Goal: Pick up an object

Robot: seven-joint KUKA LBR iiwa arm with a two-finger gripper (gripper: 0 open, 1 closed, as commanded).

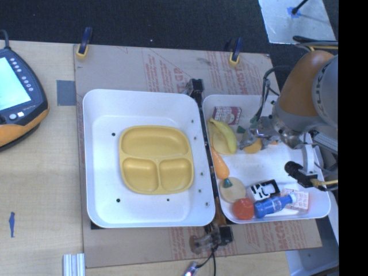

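Nearest the tabletop's (40, 171) front edge, along the front wall of the right bin (322, 209), lies a row of small things: a red ball-like piece (243, 209) at the bin's front left corner, a blue bottle (273, 204) with a white cap lying on its side just beside it, and a pink-and-white packet (302, 201) under the bottle's cap end. Just behind them sit a tan round disc (231, 190) with a small green knob and a black-and-white block (263, 188). Along the bin's left wall an orange carrot (219, 163) lies lengthwise, and behind it a yellow banana (223, 135), curved and smooth, its far tip near a red-and-white packet (230, 115) at the far left corner.

The left bin (95, 154) carries a yellow divided tray (155, 158) (three compartments, one long and two small) in its middle.

The pincer (257, 138) hangs over the far middle of the right bin, beside the banana, with a small yellow-orange object (252, 147) right at its tips; whether the piece sits between them, and how wide they stand, I cannot tell. The grey arm (313, 105) with its orange band reaches in over the bin's right wall.

At the tabletop's far left edge rests a control pendant (16, 99).
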